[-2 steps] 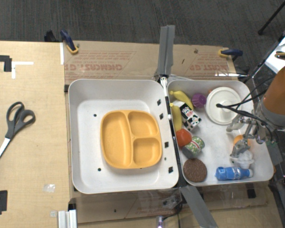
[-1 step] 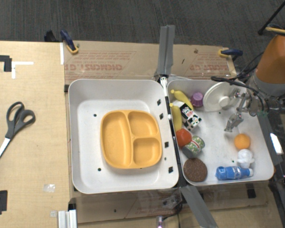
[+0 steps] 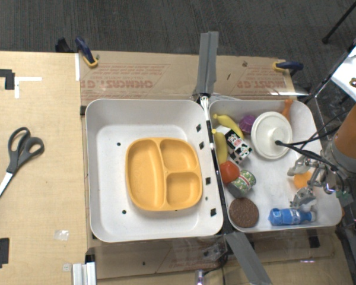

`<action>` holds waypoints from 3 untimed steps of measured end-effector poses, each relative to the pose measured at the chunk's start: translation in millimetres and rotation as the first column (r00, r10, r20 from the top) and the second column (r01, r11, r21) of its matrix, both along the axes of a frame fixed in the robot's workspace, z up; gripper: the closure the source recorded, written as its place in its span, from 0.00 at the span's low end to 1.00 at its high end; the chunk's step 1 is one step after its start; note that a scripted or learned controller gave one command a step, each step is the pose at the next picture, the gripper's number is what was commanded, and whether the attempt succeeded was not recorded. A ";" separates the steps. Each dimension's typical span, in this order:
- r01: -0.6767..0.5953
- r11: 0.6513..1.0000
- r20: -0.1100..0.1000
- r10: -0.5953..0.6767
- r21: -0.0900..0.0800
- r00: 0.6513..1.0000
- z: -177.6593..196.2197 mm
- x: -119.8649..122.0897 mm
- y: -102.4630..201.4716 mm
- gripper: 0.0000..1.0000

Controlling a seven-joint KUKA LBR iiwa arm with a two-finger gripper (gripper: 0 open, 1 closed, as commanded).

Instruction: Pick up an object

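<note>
Over the right bin (image 3: pixel 320 221), the gripper (image 3: pixel 307 186) hangs with its fingers spread and nothing between them, an orange object (image 3: pixel 302 180) beneath it and a blue bottle (image 3: pixel 291 217) just below.

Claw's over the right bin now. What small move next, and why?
Probably ease the claw straight down toward the blue bottle. It sits above the right bin's lower right part, the bottle lies on its side just below it, apart from the brown disc. I see nothing between its fingers yet.
</note>
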State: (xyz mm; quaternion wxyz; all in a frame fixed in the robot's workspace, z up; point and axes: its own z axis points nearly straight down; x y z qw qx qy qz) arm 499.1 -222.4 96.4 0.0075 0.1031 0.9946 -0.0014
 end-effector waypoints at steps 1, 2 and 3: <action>0.167 0.986 0.016 -0.167 0.001 0.986 2.0 -12.6 63.3 0.00; 0.193 0.981 -0.008 -0.193 0.005 0.981 -3.4 0.1 126.2 0.00; 0.487 0.873 -0.011 -0.487 0.004 0.873 11.3 23.9 52.8 0.00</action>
